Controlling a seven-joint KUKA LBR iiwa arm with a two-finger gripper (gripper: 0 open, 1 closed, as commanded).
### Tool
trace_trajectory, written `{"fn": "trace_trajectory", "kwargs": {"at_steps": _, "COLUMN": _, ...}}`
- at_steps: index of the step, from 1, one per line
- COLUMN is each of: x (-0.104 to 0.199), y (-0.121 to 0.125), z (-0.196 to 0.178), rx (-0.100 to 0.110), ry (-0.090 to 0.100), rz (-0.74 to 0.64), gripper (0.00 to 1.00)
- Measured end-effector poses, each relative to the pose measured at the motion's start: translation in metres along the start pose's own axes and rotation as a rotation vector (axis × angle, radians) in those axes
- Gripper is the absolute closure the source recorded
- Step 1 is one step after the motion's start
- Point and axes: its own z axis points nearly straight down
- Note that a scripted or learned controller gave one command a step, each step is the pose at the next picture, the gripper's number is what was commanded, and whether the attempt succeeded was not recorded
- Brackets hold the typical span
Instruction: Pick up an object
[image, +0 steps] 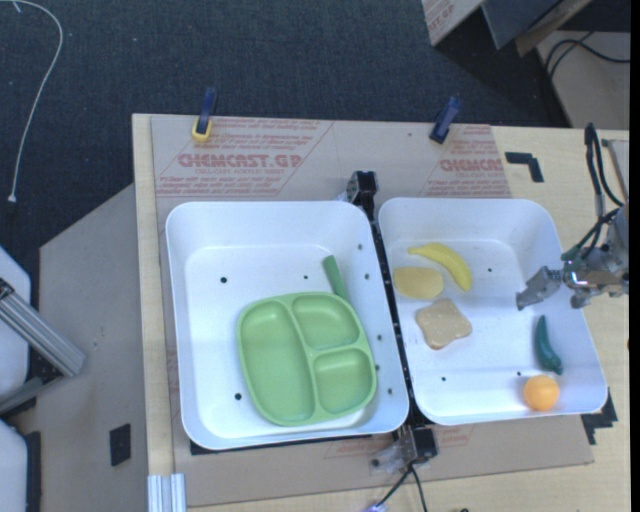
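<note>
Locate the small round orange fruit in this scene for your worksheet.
The small round orange fruit lies in the right white bin, at its near right corner, just below the dark green pepper.

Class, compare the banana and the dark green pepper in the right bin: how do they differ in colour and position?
The banana is yellow; the pepper is dark green. The banana lies near the bin's far side, the pepper at its right wall. Both are slim, toy-like foods in the right bin.
</note>
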Motion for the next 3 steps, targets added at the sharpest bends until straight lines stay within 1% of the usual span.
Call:
{"fn": "trace_trajectory", "kwargs": {"at_steps": 2, "x": 0.002, "y": -0.019, "z": 0.099, "rx": -0.002, "ry": 0.001, "rz": -0.001, "gripper": 0.0}}
{"fn": "trace_trajectory", "kwargs": {"at_steps": 3, "x": 0.002, "y": -0.018, "z": 0.087, "rx": -0.007, "ry": -0.003, "rz": 0.001, "gripper": 1.0}}
